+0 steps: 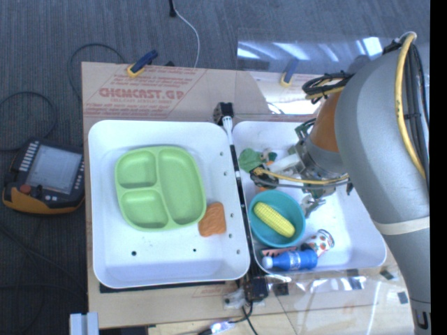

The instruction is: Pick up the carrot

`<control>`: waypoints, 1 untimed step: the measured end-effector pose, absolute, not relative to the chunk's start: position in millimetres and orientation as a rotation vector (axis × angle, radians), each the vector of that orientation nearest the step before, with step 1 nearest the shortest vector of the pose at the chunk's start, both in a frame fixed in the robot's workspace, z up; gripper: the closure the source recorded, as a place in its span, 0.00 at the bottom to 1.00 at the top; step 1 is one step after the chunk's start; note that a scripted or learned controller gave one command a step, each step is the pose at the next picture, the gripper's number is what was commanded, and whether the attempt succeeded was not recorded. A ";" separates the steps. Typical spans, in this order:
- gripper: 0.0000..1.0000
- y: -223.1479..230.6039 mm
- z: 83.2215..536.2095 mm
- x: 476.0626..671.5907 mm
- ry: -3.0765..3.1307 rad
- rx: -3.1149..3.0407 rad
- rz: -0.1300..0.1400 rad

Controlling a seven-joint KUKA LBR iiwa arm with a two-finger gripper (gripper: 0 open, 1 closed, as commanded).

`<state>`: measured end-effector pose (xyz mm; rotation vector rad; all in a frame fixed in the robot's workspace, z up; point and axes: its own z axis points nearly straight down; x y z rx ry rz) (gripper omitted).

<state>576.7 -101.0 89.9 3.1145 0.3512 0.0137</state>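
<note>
hand (pixel 305 180) well right of carrot (pixel 212 220)

Corn (pixel 274 219) in bowl (pixel 293 204), right of plate (pixel 159 187).

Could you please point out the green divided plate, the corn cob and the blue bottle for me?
green divided plate (pixel 160 188), camera view: its centre divider.
corn cob (pixel 274 218), camera view: mid-cob.
blue bottle (pixel 293 259), camera view: its body.

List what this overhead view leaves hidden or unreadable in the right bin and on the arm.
- Pincer: the arm's grey body and cables cover it, so its state is unreadable.
- Carrot: just an orange sliver shows beside the green toy; the arm hides the rest.
- Right bin: the arm covers its right wall.
- Blue bottle: its label is too small to read.
</note>
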 end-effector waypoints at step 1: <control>0.00 -94.8 167.3 631.6 0.523 3.096 -0.003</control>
